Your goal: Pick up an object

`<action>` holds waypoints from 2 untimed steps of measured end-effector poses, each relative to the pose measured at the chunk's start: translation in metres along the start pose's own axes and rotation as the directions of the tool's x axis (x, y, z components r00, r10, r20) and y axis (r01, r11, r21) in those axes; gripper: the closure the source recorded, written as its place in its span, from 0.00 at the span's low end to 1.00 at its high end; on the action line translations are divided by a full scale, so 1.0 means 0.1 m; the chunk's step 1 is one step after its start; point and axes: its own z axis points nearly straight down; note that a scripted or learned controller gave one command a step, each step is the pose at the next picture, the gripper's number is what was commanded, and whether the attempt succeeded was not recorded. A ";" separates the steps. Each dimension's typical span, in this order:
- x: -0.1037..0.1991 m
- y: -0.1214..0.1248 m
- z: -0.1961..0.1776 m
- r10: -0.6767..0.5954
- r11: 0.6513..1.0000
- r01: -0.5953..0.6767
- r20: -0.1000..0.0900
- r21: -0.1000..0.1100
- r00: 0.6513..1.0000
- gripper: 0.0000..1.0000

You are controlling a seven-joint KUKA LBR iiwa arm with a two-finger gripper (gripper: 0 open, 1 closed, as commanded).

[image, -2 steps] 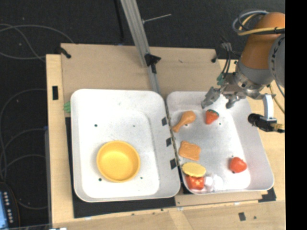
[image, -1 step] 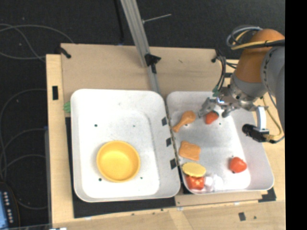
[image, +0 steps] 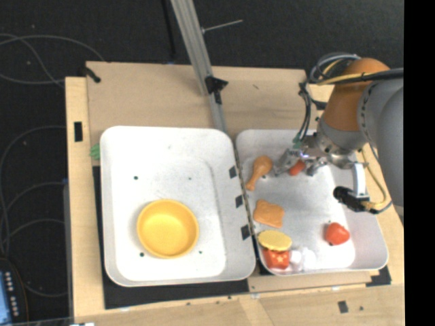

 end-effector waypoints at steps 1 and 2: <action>-0.01 0.01 -0.14 0.002 1.000 -0.002 0.000 -0.006 1.000 1.00; -0.04 -0.05 -0.72 0.000 1.000 0.000 -0.002 -0.004 1.000 1.00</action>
